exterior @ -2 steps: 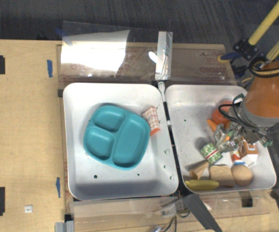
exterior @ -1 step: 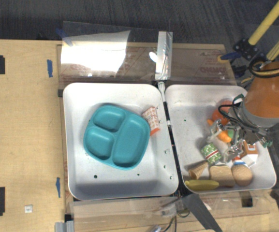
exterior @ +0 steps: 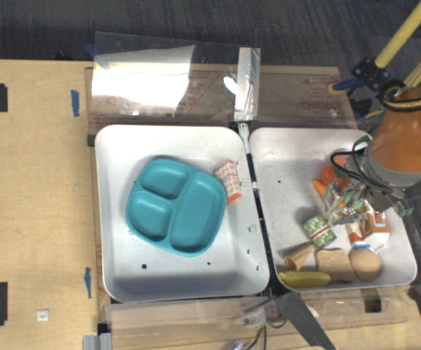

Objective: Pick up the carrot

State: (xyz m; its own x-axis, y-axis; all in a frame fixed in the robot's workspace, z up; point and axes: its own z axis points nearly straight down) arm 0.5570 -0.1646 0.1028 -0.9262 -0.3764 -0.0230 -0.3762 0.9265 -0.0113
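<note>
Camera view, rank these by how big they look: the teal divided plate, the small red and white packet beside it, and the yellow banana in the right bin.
1. teal divided plate, by far the largest.
2. yellow banana.
3. red and white packet, close to the banana in apparent size, so that order is unsure.

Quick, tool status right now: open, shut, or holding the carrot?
Tool: cannot be told; it sits low in the right bin among the cluttered items.

Matt teal plastic plate (exterior: 175,205) in a smooth white bin (exterior: 122,152), probably plastic; wooden bench (exterior: 28,195).
</note>
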